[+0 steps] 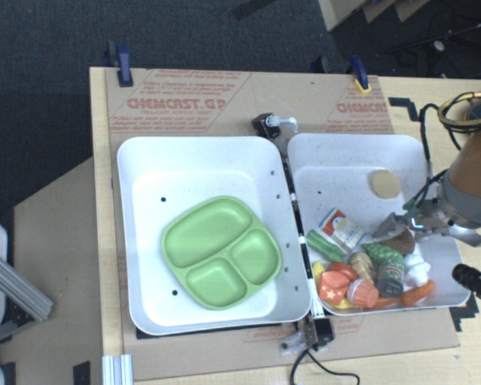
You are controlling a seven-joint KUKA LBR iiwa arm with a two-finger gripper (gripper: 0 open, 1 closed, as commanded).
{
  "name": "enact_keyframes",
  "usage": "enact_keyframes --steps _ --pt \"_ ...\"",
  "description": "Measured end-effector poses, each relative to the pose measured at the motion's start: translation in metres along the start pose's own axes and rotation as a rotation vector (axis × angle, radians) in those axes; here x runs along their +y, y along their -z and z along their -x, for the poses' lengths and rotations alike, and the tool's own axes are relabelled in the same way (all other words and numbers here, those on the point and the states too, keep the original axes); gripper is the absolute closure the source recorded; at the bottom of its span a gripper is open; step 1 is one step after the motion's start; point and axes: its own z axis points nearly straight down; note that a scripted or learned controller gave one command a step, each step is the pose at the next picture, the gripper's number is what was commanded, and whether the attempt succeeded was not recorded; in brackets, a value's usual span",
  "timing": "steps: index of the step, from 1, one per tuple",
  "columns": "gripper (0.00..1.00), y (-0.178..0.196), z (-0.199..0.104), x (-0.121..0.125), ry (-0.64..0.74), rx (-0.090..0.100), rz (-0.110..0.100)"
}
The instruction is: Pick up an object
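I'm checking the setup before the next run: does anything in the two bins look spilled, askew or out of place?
Nothing looks spilled or damaged. The green divided plate lies askew in the left bin. In the right bin, the toys crowd the near corner, with a tan disc apart.

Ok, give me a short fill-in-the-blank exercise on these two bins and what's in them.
1. The green divided tray lies in the ____ bin.
2. The tray has ____ compartments.
3. The pile of small toys sits in the right bin, toward its ____ edge.
4. The tan disc lies ____ from the pile.

Missing words: left; three; near; apart
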Motion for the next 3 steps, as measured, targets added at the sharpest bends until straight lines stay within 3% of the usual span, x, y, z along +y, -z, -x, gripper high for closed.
enact_keyframes --steps 1,2,3 --pt "0.0 -0.038 0.01 0.064 0.006 -0.006 0.016" --pt "0.0 -0.034 0.013 0.003 0.001 -0.001 0.007" --pt "1.0 -0.024 0.013 0.006 0.002 -0.005 0.014"
